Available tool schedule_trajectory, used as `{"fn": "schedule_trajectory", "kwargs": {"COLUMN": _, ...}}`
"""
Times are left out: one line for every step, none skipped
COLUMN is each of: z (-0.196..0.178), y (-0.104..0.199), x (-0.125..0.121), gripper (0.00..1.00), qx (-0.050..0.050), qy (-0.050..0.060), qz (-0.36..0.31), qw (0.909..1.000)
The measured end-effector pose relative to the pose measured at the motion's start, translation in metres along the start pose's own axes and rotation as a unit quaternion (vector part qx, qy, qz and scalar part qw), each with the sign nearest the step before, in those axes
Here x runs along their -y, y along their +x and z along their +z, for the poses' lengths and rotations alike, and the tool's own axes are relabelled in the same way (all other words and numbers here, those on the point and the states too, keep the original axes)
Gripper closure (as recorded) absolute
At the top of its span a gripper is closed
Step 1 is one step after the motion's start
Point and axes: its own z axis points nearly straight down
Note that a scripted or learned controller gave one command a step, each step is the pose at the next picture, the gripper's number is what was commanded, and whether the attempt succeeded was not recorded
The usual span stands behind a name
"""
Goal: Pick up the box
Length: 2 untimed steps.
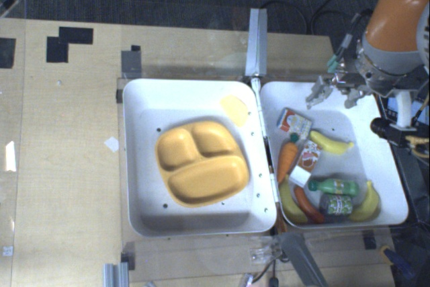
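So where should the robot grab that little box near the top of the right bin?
Probably from straight above, across the box's two narrower sides. It lies flat and tilted, with bare bin floor above and to its right; the carrot sits close below. The end effector hovers just up and right of it.

light: even, bright | shadows: soft | glare: bin walls | focus: slightly soft
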Motion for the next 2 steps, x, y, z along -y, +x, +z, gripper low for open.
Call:
{"fn": "schedule_trajectory", "kwargs": {"z": 0.108, "y": 0.006, "x": -0.056, "gripper": 0.0, "qx": 0.0, "qy": 0.0, "qz": 0.081, "qw": 0.9968}}
{"fn": "schedule_trajectory", "kwargs": {"z": 0.166, "y": 0.009, "x": -0.055, "gripper": 0.0, "qx": 0.0, "qy": -0.005, "qz": 0.044, "qw": 0.999}}
